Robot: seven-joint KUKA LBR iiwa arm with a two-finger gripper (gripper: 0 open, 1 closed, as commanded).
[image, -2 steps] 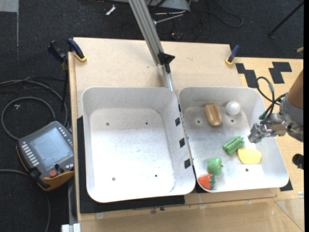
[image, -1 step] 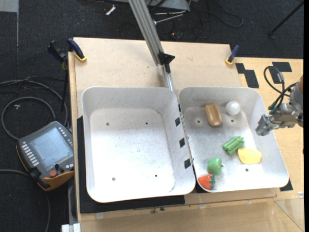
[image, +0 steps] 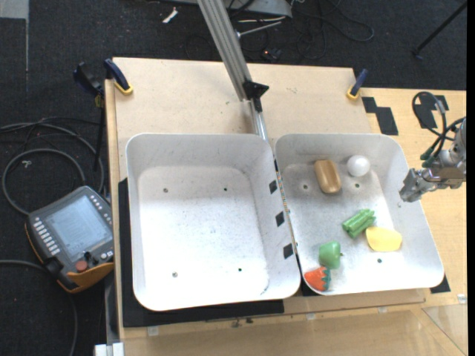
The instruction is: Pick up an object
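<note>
The right bin [image: 415, 269] holds several small objects: a tan oblong block [image: 327, 176], a white ball [image: 358, 165], a green ridged piece [image: 358, 222], a yellow piece [image: 384, 239], a green round toy [image: 330, 254] and a red-orange piece [image: 318, 278] at the front edge. My gripper [image: 413, 187] hangs at the right rim of that bin, to the right of the white ball and above the yellow piece. Nothing shows between its tips.
The left bin [image: 145, 162] sits beside the right one, sharing a middle wall. A slanted metal pole [image: 226, 39] comes down to the bench behind the bins. A teach pendant [image: 70, 232] lies off the bench at left. Clamps [image: 119, 76] grip the far corners.
</note>
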